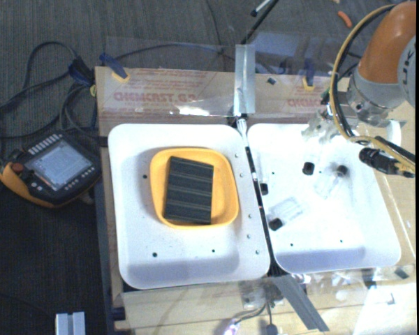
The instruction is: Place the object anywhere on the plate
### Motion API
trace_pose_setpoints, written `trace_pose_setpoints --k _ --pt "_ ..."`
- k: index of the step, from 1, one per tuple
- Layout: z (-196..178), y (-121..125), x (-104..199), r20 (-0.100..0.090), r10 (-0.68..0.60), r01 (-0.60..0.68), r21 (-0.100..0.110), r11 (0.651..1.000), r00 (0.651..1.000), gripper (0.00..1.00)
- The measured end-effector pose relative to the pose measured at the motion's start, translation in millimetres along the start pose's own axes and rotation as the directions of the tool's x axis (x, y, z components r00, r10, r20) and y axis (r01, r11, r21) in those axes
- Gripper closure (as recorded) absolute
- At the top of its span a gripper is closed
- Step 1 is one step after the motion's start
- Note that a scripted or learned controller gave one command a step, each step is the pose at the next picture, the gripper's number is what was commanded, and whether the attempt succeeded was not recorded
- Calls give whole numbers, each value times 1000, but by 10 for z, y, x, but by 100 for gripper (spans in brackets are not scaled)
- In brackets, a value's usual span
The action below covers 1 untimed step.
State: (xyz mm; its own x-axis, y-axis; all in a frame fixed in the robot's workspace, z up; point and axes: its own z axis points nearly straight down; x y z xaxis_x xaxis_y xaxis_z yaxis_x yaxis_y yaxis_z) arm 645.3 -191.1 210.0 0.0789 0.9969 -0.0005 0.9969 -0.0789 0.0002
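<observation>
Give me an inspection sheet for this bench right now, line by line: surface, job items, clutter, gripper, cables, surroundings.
Surface: two shallow white bins side by side, left bin and right bin, on a bench.
Job's things: ribbed black rectangular block lies flat on the square yellow plate, inside the left bin.
Clutter: small clear plastic piece and small dark bits in the right bin.
Gripper: translucent two-finger gripper over the right bin; nothing seen between its fingers.
Cables: yellow and black cables loop along the arm; black leads run left of the bench.
Surroundings: orange handheld pendant with screen on dark carpet.
</observation>
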Motion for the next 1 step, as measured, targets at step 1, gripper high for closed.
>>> trace_pose_setpoints --k 1 --pt "-1 0 0 0 0 0 0 1000 1000 0"
